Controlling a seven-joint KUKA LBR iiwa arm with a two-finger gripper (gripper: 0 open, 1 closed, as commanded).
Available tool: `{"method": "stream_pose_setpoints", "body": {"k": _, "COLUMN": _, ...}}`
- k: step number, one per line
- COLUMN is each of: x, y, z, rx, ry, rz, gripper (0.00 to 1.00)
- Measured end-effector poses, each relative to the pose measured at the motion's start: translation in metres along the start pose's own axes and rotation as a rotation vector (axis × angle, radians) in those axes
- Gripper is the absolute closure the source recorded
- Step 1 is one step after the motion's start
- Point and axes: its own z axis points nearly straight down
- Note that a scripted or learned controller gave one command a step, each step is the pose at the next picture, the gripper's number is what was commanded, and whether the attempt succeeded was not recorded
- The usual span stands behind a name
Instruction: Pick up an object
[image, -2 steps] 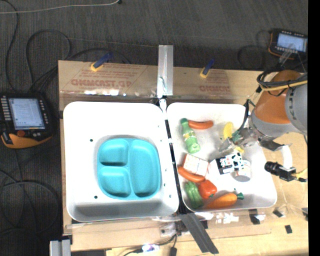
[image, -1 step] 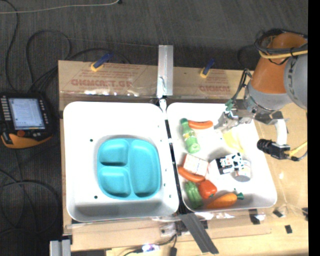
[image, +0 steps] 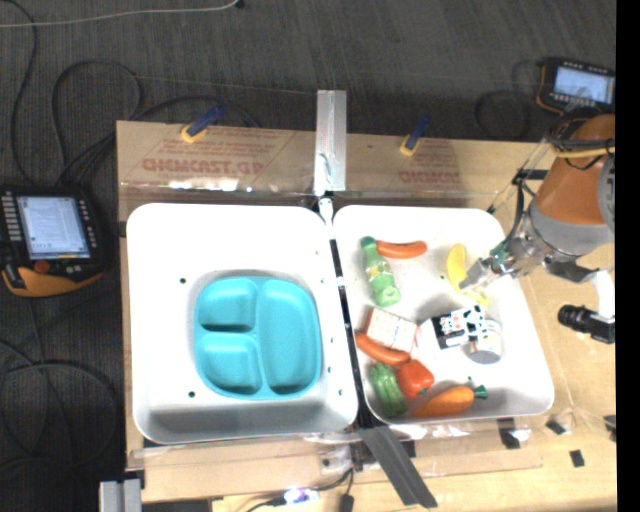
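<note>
The right bin (image: 520, 300) holds several toy foods. A yellow banana-like piece (image: 456, 265) lies near its right side. My gripper (image: 488, 272) hangs just right of that piece, low over the bin and close to it, and I see nothing held in it. A red hot dog (image: 403, 249) and a green bottle-shaped toy (image: 380, 274) lie at the bin's back. A black-and-white patterned object (image: 459, 327) and a grey cylinder (image: 485, 348) sit below the gripper.
The right bin's front holds a white-and-pink box (image: 390, 328), an orange sausage (image: 379, 349), a green vegetable (image: 385, 389), a red pepper (image: 415, 377) and a carrot (image: 444, 401). The left bin (image: 160, 250) carries a blue divided tray (image: 258, 333). A metal divider (image: 331, 140) stands behind the bins.
</note>
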Motion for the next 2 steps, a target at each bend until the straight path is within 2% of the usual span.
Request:
{"method": "stream_pose_setpoints", "body": {"k": 1, "x": 0.016, "y": -0.050, "z": 0.042, "rx": -0.019, "ry": -0.010, "rz": -0.216, "gripper": 1.00}}
{"method": "stream_pose_setpoints", "body": {"k": 2, "x": 0.049, "y": 0.026, "z": -0.079, "rx": -0.003, "ry": 0.001, "rz": -0.198, "gripper": 1.00}}
